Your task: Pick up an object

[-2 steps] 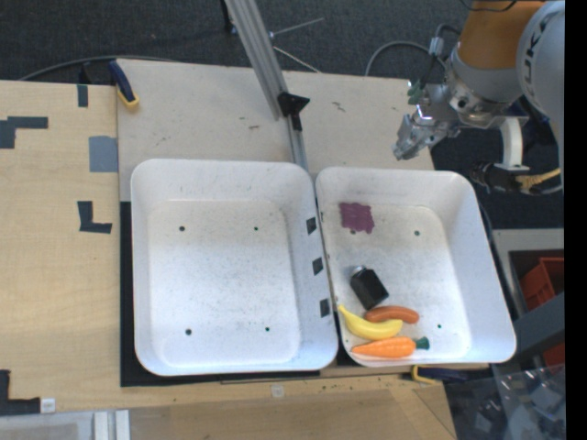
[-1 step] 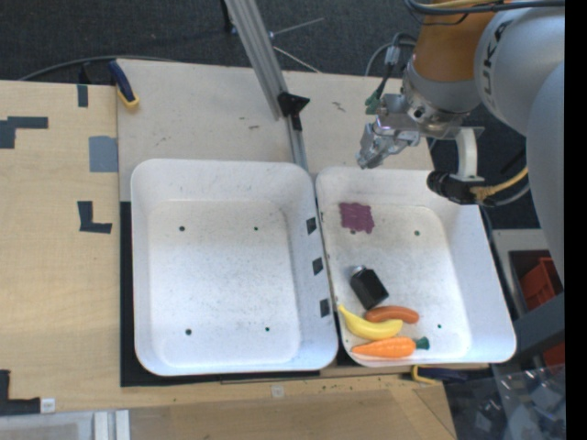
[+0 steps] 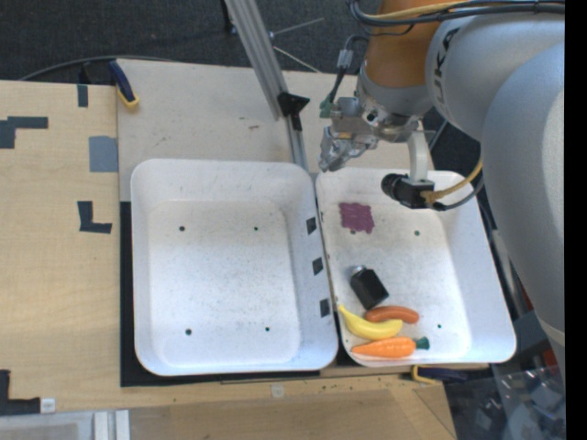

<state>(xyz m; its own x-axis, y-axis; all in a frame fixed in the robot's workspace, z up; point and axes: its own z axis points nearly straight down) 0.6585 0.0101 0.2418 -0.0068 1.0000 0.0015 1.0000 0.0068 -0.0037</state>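
Two white bins (image 3: pixel 220 177), speckled with dark dots; purple patch (image 3: pixel 357 216); black block (image 3: pixel 369 287); yellow banana (image 3: pixel 363 324); orange-red sausage (image 3: pixel 393 315); orange carrot (image 3: pixel 383 347) with green tip.

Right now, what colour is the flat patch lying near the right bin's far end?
Purple flat patch, clearest in the camera view.

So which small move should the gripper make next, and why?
Probably lower toward the purple piece: the gripper hangs over the right bin's far edge, holding nothing, and that piece lies nearest, apart from the other things.
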